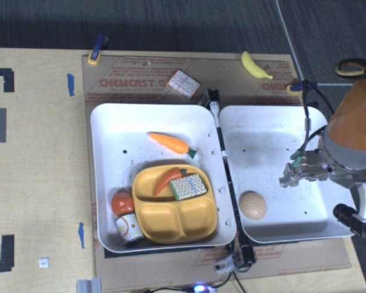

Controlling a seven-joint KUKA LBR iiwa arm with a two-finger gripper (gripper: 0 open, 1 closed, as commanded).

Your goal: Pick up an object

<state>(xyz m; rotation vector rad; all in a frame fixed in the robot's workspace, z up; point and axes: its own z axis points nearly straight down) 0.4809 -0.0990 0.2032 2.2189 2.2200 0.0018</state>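
Beige ball (253,204), the only object in the right bin (274,133), is found lying near that bin's front left corner. The hand (296,174) is observed above the bin's right half, apart from the ball and with nothing visibly held; how far it is open cannot be told. The step in hand is judged to be the approach. A move left and forward, then a descent over the ball, is called for next.
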